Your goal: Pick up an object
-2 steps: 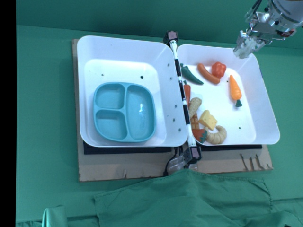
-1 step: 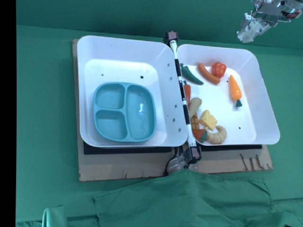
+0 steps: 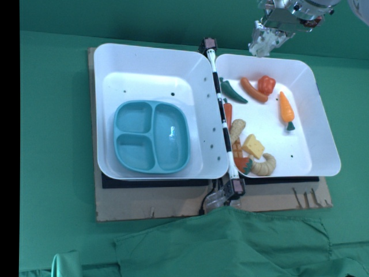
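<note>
I noted gripper (image 3: pixel 260 46) above right bin (image 3: pixel 323 149) far rim; finger state indeterminate. Sausage (image 3: pixel 254 89) lay just nearward, long axis diagonal toward pepper (image 3: pixel 266 84).

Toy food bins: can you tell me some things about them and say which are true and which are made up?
1. The blue divided plate lies in the left bin. True.
2. The carrot sits on the blue plate. False: it lies in the right bin, near its right side.
3. The gripper hangs over the far edge of the right bin. True.
4. The gripper holds the croissant. False: the croissant lies at the near edge of the right bin.
5. The red pepper is beside the sausage. True.
</note>
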Robot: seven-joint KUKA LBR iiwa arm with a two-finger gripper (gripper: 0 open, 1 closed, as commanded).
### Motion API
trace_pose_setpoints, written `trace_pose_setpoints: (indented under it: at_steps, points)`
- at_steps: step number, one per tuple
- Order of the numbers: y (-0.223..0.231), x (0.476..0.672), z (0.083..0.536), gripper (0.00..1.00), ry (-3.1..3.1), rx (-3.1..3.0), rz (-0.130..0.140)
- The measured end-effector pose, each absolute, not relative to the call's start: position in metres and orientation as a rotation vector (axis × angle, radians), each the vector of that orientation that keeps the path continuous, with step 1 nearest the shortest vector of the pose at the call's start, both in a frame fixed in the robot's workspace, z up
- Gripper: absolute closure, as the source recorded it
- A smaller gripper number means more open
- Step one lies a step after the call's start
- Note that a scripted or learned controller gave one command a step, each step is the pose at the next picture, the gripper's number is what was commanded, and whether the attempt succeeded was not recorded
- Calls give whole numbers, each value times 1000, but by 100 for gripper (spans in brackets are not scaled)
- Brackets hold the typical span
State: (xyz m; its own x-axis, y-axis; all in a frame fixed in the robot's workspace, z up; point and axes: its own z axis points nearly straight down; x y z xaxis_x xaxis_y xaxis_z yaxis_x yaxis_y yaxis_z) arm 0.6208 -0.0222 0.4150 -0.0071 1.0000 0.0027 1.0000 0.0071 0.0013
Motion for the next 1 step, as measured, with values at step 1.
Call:
trace_pose_setpoints:
  at_steps: [1]
  points:
    - [-16, 590, 389, 100, -2218, -2223, 2]
